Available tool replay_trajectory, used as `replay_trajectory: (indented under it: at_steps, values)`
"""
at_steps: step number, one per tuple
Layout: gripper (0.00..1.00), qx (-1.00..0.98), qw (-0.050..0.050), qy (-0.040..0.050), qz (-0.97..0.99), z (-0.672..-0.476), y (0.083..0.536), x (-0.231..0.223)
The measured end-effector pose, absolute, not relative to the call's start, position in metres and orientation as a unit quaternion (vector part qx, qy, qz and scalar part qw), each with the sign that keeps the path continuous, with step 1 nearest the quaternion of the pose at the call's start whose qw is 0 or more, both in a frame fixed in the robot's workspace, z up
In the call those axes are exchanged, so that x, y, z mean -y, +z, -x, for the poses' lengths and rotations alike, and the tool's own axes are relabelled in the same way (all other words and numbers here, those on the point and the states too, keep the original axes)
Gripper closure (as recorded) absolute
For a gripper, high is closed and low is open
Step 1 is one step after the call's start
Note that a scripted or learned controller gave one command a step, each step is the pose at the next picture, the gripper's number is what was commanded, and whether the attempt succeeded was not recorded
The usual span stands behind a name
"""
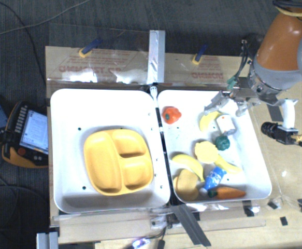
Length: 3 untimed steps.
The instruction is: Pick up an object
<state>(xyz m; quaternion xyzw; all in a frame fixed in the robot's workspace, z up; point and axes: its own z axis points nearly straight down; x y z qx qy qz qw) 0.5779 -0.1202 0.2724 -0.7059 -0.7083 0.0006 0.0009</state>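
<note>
At the upper right of the frame, the gripper [226,104] is seen spread wide and empty over the right bin [262,178], just above a white block [225,123].

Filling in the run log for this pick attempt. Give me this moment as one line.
gripper: above right bin, far end | fingers: open, nothing between | nearest: white block | yellow tray: left bin
</note>
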Motion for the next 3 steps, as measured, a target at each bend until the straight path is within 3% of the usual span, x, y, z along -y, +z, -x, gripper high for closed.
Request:
replay_trajectory:
  at_steps: [1, 2, 3]
  values:
    - [0.00, 0.718, 0.001, 0.0015, 0.696, -0.591, 0.181, 0.132]
    - [0.00, 0.749, -0.005, -0.0023, 0.662, -0.622, 0.089, 0.135]
    - [1.00, 0.749, -0.006, -0.0046, 0.663, -0.624, 0.102, 0.135]
